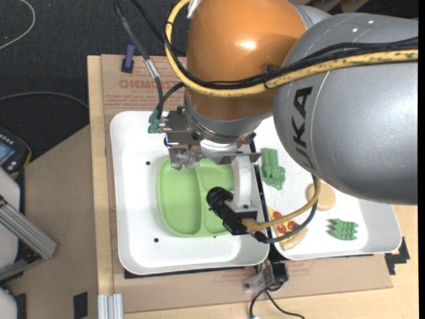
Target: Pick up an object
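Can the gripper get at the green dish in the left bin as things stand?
Probably yes: the gripper sits right at the far rim of the green dish in the left bin, with nothing visible lying between them.

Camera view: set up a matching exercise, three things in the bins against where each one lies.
Things:
1. pale green dish
2. green toy
3. ridged green piece

Places:
A. right bin, toward its lower right corner in this view
B. left bin
C. right bin, close beside the wall next to the left bin

Pairs: 1-B, 2-C, 3-A.
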Controlling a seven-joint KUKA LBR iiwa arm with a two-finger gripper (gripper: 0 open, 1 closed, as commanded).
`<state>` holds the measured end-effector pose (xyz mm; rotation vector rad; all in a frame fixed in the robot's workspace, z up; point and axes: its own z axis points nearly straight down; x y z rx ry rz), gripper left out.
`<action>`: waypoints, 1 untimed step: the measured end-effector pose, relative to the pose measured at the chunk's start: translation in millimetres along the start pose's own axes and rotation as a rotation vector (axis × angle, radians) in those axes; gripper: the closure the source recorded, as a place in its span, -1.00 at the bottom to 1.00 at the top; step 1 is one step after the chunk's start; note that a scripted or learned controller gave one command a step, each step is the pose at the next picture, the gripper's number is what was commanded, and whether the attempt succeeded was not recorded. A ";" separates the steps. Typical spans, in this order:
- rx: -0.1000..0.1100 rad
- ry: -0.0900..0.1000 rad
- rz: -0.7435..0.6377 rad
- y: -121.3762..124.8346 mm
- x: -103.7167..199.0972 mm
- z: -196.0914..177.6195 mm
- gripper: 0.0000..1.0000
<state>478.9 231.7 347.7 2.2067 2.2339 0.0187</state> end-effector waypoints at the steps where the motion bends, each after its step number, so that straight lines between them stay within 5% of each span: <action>1: -0.007 -0.001 0.011 31.6 -6.8 -115.9 1.00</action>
